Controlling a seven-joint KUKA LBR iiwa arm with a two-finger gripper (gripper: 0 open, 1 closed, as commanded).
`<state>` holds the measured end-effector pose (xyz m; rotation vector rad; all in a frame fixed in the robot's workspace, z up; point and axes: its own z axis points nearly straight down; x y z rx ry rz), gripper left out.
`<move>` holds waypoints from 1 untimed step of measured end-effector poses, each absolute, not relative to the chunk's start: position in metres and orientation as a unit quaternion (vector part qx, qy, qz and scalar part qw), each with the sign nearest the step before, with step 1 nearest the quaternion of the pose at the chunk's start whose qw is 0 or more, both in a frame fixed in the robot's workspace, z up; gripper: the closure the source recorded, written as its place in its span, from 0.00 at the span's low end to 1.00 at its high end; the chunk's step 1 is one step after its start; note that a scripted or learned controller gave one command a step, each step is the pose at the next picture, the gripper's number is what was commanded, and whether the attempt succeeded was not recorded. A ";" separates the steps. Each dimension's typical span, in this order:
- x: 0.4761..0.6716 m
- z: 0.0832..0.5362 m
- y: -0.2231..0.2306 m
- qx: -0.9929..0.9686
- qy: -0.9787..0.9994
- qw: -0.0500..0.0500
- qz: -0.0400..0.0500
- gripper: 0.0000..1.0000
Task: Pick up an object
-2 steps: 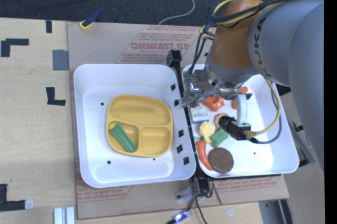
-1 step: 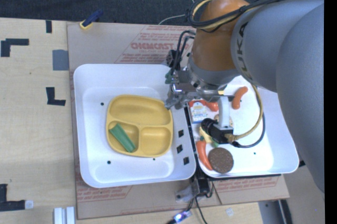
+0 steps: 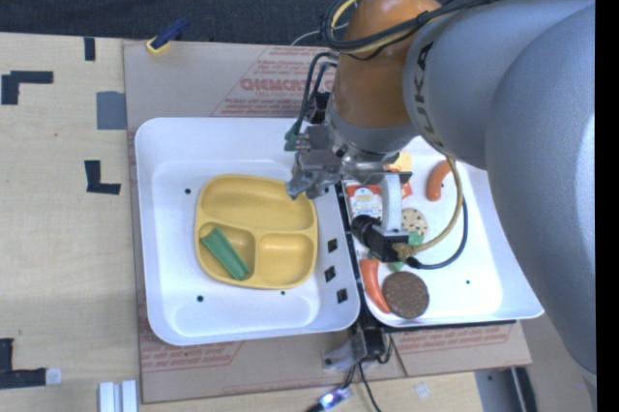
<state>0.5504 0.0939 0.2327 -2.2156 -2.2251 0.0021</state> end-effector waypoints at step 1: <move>0.542 0.214 0.089 -0.707 -0.708 0.001 0.002 1.00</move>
